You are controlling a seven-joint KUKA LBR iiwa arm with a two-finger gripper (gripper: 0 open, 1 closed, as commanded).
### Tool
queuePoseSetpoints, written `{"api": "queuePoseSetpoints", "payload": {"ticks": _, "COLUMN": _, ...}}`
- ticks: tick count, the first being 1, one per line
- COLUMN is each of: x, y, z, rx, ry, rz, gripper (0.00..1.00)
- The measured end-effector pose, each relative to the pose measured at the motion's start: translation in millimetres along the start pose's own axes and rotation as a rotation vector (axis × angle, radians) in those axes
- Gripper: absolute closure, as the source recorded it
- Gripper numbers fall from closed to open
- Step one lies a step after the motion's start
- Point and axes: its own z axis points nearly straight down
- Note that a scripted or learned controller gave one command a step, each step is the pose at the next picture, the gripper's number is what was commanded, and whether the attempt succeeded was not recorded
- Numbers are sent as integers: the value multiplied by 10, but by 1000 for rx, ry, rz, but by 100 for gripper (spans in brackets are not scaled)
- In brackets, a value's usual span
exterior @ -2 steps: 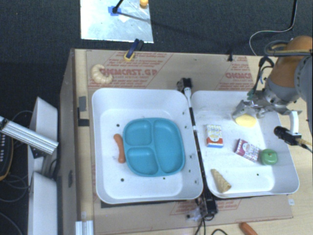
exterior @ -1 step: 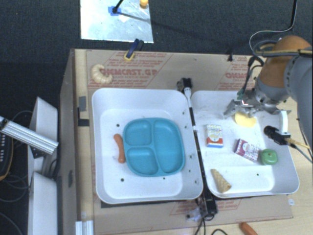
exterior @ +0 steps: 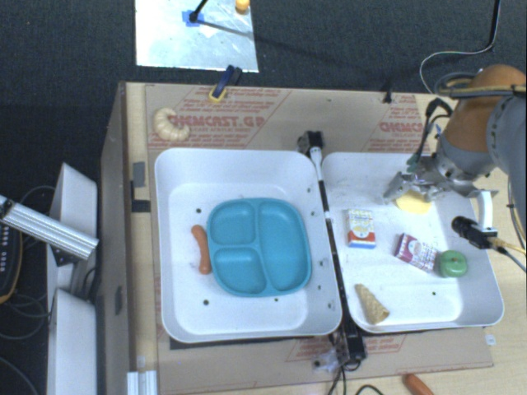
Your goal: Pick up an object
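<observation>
1. You see two shallow white bins side by side on the cardboard-covered bench: the left bin (exterior: pixel 177 303) and the right bin (exterior: pixel 486 303).
2. The grey arm with its orange band (exterior: pixel 486 109) reaches in from the right, over the far right part of the right bin.
3. Its two-finger gripper (exterior: pixel 409 189) hangs low at the far side of the right bin, directly over a pale yellow, flat wedge-like piece (exterior: pixel 416 205).
4. You cannot tell from this view whether the gripper is released or clenched, nor whether it grips the yellow piece; the piece looks to lie on the bin floor just beneath it.
5. Left of the yellow piece, near the bin's left wall, lies a small white carton with a red and blue label (exterior: pixel 361 228).
6. Nearer and to the right lies a small maroon and white packet (exterior: pixel 415 252), with a round green disc (exterior: pixel 452 263) just beside it on the right.
7. At the near side of the right bin lies a tan waffle cone (exterior: pixel 371 303).
8. In the left bin you see a teal plastic tray with four compartments (exterior: pixel 258 246), and an orange sausage-shaped piece (exterior: pixel 201 248) just beside its left edge.
</observation>
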Motion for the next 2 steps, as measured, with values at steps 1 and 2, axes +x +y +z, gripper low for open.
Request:
{"api": "queuePoseSetpoints", "payload": {"ticks": 1, "x": 0, "y": 13, "z": -113, "rx": -4, "ry": -1, "rz": -2, "gripper": 100}}
{"api": "queuePoseSetpoints", "payload": {"ticks": 2, "x": 0, "y": 12, "z": -112, "rx": -4, "ry": -1, "rz": -2, "gripper": 0}}
